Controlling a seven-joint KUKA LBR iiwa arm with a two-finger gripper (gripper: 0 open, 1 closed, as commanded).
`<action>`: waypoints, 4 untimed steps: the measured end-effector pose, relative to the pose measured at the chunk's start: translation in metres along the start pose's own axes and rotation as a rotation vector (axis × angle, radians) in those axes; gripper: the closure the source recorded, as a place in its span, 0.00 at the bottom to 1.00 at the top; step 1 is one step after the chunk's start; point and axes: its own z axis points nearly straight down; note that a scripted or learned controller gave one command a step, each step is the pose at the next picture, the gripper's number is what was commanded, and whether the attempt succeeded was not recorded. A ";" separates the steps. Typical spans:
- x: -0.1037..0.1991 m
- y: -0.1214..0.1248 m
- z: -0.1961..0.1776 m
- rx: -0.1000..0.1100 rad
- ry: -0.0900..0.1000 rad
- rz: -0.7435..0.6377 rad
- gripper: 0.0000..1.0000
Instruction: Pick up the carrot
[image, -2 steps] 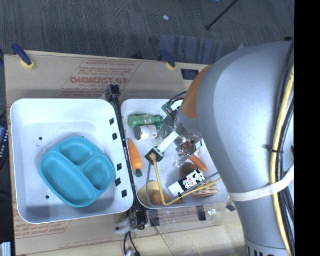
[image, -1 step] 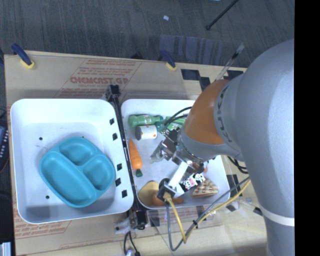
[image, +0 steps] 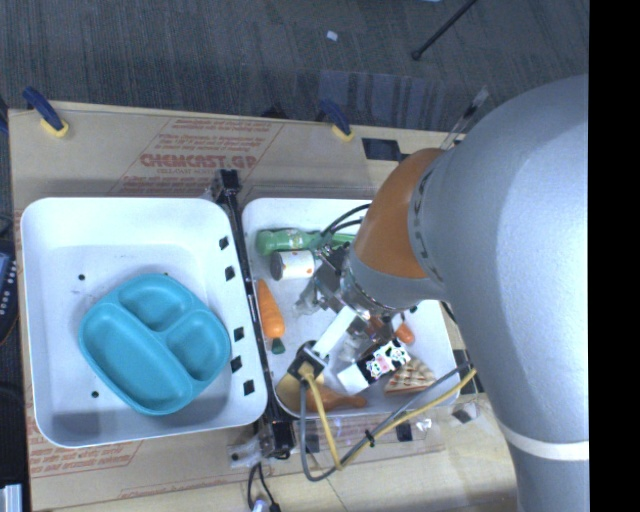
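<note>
The carrot (image: 270, 312) is orange and slim. It lies lengthwise along the left wall of the right bin (image: 258, 218), near the divider. My gripper (image: 322, 290) hangs over the middle of that bin, just right of the carrot and apart from it. The bulky grey arm with its orange band (image: 395, 235) hides much of the bin's right half. Nothing shows in the gripper's grasp.
A green bottle (image: 285, 240) and a white cylinder (image: 296, 265) lie at the back of the right bin. A waffle-like piece (image: 410, 378) and a black-and-white item (image: 385, 362) sit near its front. The left bin (image: 40, 300) holds a blue divided plate (image: 155, 343). Yellow cable (image: 320, 420) trails at the front.
</note>
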 end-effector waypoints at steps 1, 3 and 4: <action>0.012 -0.034 0.001 0.005 -0.004 -0.019 0.00; 0.010 -0.003 0.000 0.000 -0.001 0.108 0.00; 0.010 -0.003 0.000 0.000 -0.001 0.108 0.00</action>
